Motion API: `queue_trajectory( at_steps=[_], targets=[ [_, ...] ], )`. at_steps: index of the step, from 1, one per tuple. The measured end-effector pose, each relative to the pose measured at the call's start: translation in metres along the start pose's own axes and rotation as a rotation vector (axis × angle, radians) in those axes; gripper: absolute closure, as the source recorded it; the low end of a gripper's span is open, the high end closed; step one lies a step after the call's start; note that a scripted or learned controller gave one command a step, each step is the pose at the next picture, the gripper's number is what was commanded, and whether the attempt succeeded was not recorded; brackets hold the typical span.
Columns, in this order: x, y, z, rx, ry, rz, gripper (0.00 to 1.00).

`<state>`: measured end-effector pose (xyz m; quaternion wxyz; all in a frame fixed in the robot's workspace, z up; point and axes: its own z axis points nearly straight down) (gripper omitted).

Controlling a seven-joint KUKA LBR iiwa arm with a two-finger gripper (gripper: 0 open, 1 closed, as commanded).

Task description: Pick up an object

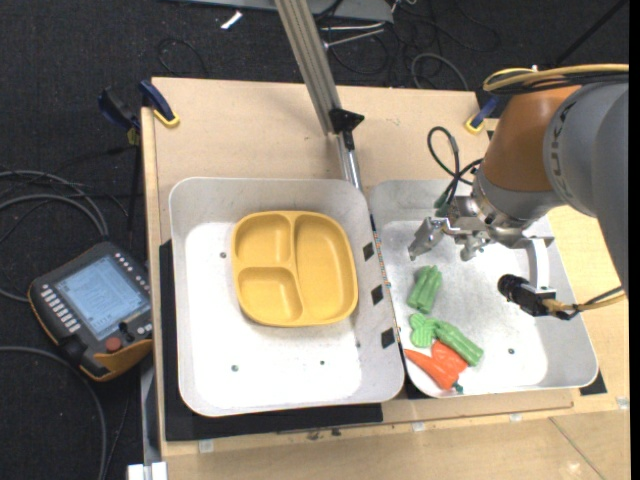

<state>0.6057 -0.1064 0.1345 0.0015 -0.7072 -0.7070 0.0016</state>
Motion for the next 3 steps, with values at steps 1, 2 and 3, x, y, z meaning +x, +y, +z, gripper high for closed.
queue_trajectory(
  at_steps=[1, 2, 3],
  targets=[
    [0.001, 0.000, 0.041, -0.002, 0.000, -0.001, 0.00],
    [0.000, 0.001, 0.029, -0.006, 0.000, 0.000, 1.00],
    [0.007, 0.002, -0.033, -0.011, -0.001, -0.003, 1.00]
  ],
)
